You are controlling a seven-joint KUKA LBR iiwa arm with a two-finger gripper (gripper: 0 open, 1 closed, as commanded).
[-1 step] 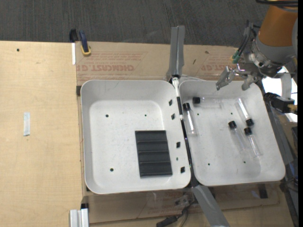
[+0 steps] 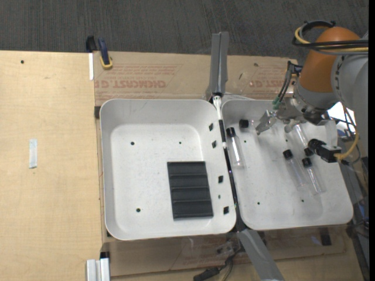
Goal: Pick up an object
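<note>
Clear tubes (image 2: 304, 171) with black caps are lying flat in the right bin (image 2: 281, 215), long axes running roughly twelve to six o'clock, tilted slightly toward five. The hand (image 2: 266, 122) is being held low near the bin's twelve o'clock rim, apparently for a descent; its opening cannot be told. A ribbed black block (image 2: 189, 189) is lying in the left bin (image 2: 117, 215).

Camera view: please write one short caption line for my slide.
KUKA arm's gripper over the right bin with clear tubes; black ridged block in the left bin.
</note>
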